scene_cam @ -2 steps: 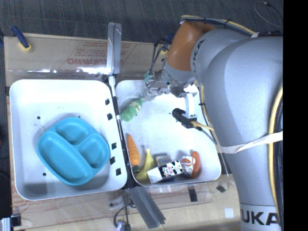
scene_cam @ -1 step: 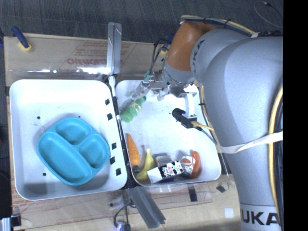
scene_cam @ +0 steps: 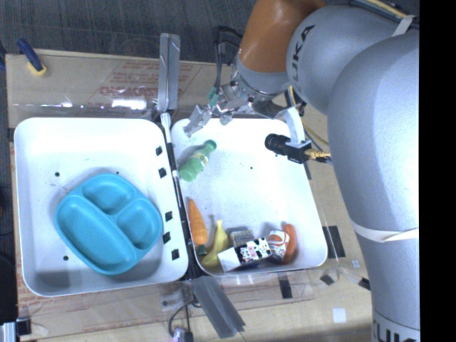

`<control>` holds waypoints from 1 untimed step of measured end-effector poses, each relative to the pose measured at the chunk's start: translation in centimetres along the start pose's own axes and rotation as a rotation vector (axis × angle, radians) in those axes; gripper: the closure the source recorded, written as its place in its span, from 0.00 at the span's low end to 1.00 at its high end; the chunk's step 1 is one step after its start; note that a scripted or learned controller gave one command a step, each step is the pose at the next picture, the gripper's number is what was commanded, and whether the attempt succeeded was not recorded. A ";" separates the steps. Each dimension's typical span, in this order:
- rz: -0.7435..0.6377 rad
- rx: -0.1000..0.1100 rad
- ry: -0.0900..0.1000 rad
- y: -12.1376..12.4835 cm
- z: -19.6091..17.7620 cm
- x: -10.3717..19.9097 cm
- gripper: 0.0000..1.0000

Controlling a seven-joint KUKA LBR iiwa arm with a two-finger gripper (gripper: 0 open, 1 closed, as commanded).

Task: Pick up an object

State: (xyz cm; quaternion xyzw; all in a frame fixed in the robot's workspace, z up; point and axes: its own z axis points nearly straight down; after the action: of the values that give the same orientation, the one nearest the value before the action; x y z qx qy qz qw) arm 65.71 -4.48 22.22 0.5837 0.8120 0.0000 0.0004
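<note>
My gripper (scene_cam: 208, 114) hangs over the far left corner of the right bin (scene_cam: 303, 191), open with nothing between its fingers. A green bottle (scene_cam: 197, 161) lies on its side just below it, against the bin's left wall. Along the near edge lie an orange carrot (scene_cam: 197, 223), a yellow banana (scene_cam: 216, 244), a cow-patterned carton (scene_cam: 249, 253) and a red-orange sausage (scene_cam: 288, 239). The gripper touches none of them.
The left bin (scene_cam: 35, 148) holds a blue divided plate (scene_cam: 107, 223). A metal divider (scene_cam: 168, 70) runs between the bins. The arm's grey body (scene_cam: 370, 120) covers the right side of the bench. A black fitting (scene_cam: 285, 147) juts over the right bin.
</note>
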 end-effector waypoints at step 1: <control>0.259 0.003 0.001 0.3 0.1 2.1 0.00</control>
State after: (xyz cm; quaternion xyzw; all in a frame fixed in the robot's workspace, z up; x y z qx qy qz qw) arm 65.35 -2.36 22.10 0.6838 0.7297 -0.0008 -0.0007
